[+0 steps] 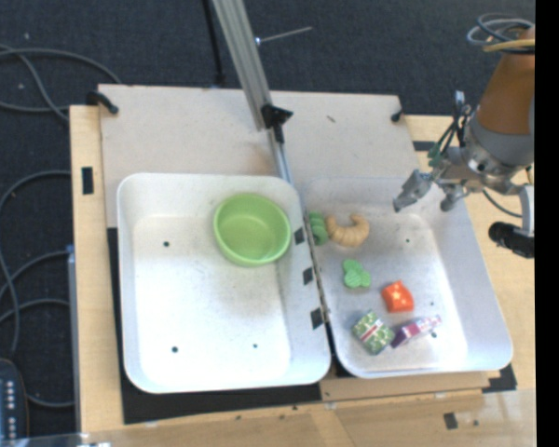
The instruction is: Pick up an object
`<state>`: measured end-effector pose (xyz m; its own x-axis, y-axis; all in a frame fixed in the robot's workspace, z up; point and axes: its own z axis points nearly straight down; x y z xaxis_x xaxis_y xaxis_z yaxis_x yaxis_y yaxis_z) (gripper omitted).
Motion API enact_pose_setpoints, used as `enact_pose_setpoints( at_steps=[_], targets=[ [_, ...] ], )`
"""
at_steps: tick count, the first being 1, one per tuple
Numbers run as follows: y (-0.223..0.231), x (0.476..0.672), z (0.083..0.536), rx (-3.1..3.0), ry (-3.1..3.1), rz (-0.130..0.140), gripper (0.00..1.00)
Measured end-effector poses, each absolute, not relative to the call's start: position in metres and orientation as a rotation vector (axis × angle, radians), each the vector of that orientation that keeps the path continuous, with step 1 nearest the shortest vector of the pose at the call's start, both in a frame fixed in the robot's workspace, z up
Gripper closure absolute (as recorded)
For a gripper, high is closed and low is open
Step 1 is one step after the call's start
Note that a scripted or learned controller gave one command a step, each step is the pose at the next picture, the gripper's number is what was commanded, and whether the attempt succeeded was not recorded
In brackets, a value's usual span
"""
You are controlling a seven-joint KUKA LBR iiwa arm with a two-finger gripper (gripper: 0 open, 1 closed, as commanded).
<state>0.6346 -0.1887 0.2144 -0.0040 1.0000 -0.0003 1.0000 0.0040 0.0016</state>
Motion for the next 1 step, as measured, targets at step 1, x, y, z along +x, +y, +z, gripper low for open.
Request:
enact_pose_setpoints(
  at_steps=[1],
  targets=[
    [-0.1892, 0.6345, 0.2146, 2.215, 2.225, -0.001, 0.00]
  ],
)
